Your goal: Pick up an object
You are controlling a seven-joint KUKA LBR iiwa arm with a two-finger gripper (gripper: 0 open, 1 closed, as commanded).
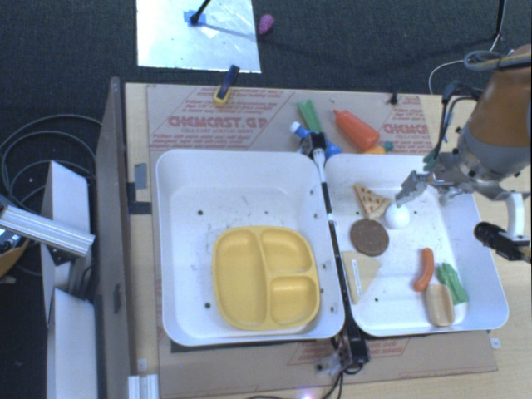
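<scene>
The right bin (478, 248) holds several small toy foods. A white egg (397, 216) lies near its middle top, with a tan cracker wedge (370, 199) to its left and a brown round cookie (369, 237) below. A pale wedge (359, 274) rests by the bin's left wall. At lower right lie an orange sausage (425, 269), a green piece (453, 282) and a bread loaf (439, 304). My gripper (416, 186) hangs over the upper part of this bin, just up and right of the egg, with nothing visibly held.
In the left bin (179, 189) sits a yellow divided tray (266, 277). Behind the bins, on the board, lie an orange carrot (356, 130), a green piece (308, 115), a blue piece (301, 130) and a yellow-and-blue tool (225, 87). The arm's grey body (499, 131) overhangs the right bin's far right corner.
</scene>
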